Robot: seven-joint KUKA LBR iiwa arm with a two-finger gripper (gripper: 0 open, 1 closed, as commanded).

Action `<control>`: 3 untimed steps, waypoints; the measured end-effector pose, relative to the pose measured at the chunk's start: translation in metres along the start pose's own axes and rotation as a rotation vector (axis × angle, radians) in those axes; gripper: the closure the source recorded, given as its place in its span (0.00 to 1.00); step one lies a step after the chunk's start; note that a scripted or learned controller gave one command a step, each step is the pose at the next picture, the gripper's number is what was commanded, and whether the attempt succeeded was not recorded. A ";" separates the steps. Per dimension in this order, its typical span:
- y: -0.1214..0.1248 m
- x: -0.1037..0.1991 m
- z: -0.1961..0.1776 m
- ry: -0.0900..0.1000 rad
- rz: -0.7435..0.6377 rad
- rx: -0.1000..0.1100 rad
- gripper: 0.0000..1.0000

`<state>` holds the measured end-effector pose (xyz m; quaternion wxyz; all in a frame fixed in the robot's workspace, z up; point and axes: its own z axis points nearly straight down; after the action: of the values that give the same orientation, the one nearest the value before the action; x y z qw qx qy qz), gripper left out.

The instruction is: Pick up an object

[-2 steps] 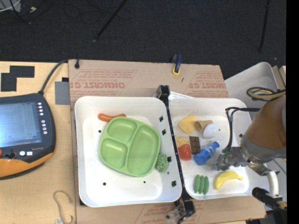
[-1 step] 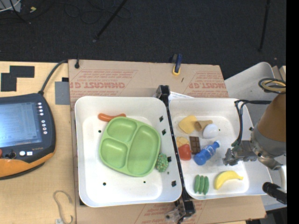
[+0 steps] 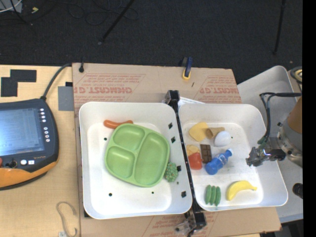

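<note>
Over the right bin's outer edge the gripper hangs at the end of the arm, with nothing visible between its fingers; whether they are parted or closed I cannot tell from this slanted view. No object is named, so the nearest candidates are the banana, lying just below and inward of the gripper on the bin floor, and the blue bottle, lying on its side toward the bin's middle; the banana seems the better choice, since it sits apart from its neighbours with bare floor around it. To do the step well, I judge the arm should move inward over the banana, turn the fingers across its short width rather than along its curve, descend until they straddle it, then close and lift straight up; the bottle is crowded against the brown block and red piece, so a grasp there risks catching two things.

Counting the right bin: one banana; one blue bottle; one green pod cluster; one white egg; one yellow wedge; one brown block; one red piece. Counting the left bin: one green divided plate with three compartments; one orange carrot behind it; one broccoli floret touching its right rim. Beyond the bins, one teach pendant rests at the far left.
</note>
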<state>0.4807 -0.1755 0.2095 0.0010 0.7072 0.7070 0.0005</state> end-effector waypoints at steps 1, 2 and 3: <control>0.000 -0.001 -0.019 0.001 -0.001 0.003 1.00; 0.032 0.038 -0.028 0.002 -0.005 0.002 1.00; 0.067 0.073 -0.031 0.002 -0.004 0.003 1.00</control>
<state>0.5477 -0.1029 0.2404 -0.0006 0.7059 0.7084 0.0001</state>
